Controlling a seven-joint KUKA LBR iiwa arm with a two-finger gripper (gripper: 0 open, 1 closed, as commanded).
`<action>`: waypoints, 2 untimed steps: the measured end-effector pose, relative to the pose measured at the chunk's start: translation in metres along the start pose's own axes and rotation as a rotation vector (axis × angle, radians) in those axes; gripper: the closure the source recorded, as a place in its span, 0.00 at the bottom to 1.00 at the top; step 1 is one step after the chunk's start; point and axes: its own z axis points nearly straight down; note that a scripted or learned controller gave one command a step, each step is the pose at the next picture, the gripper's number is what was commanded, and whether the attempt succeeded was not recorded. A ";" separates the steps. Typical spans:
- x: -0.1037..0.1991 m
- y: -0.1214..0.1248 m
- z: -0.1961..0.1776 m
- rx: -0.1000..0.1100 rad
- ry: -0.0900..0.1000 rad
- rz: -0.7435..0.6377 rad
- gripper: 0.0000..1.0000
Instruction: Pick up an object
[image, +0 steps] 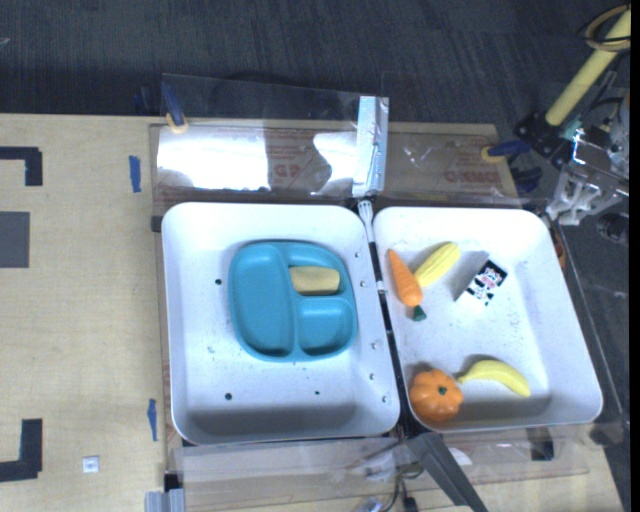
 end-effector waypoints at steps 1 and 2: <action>0.004 -0.002 0.005 0.009 0.000 -0.005 0.00; 0.079 -0.014 0.120 0.021 0.001 -0.170 0.00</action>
